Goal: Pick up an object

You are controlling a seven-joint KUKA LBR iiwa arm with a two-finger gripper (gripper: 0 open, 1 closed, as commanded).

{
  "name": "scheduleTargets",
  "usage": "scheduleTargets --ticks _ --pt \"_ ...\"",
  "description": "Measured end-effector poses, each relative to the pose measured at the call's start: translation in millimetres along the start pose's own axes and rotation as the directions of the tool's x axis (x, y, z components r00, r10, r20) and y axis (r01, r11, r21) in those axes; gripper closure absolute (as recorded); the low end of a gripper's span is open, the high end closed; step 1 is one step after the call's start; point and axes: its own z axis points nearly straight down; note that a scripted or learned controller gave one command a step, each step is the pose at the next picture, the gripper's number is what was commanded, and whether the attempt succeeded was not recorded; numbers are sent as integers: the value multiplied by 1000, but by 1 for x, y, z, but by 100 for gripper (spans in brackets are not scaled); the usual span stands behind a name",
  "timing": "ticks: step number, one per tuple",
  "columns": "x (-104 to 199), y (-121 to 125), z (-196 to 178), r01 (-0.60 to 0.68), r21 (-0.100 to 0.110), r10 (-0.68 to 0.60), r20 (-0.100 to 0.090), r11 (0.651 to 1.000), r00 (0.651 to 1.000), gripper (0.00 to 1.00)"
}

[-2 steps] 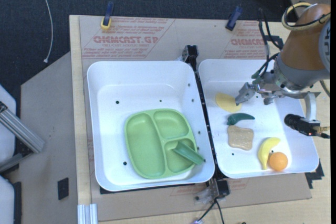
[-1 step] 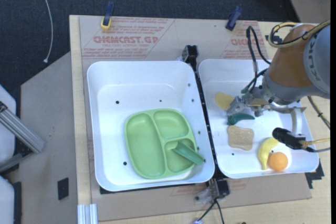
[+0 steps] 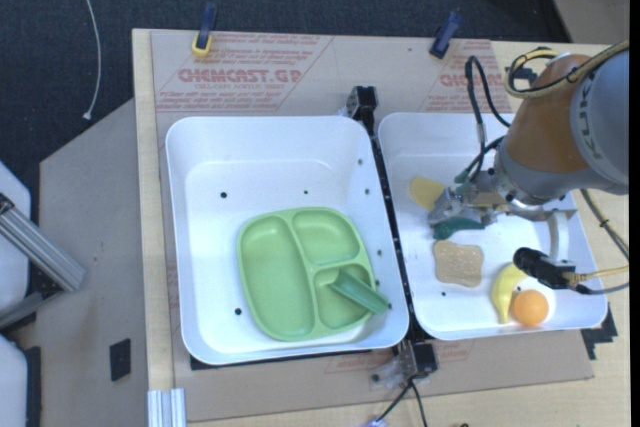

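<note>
Hovering low over right bin [image 3: 590,315], my claw [image 3: 458,213] sitting at dark green piece [image 3: 458,230]; cannot tell claw state. Nothing lifting yet, whole pick remaining. Right bin holding pale yellow item [image 3: 426,191] at 11 o'clock, tan sponge-like block [image 3: 458,262], banana [image 3: 505,287] and orange [image 3: 530,307] at 5 o'clock. Left bin [image 3: 200,155] holding green divided plate [image 3: 290,270] with green utensil [image 3: 358,293].

The bench [image 3: 300,75], covered in printed cardboard, bears two white bins [image 3: 190,215] [image 3: 400,145] side by side

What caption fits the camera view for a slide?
KUKA arm's claw low in right bin among food toys; green divided plate lies in left bin.
</note>
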Motion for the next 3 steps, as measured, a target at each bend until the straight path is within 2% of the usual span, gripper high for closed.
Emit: scheduleTargets --ticks 1,3 --pt "0 1 -11 0 -3 0 0 1000 1000 100" --pt "8 9 -104 1 -9 -1 2 1000 1000 100"
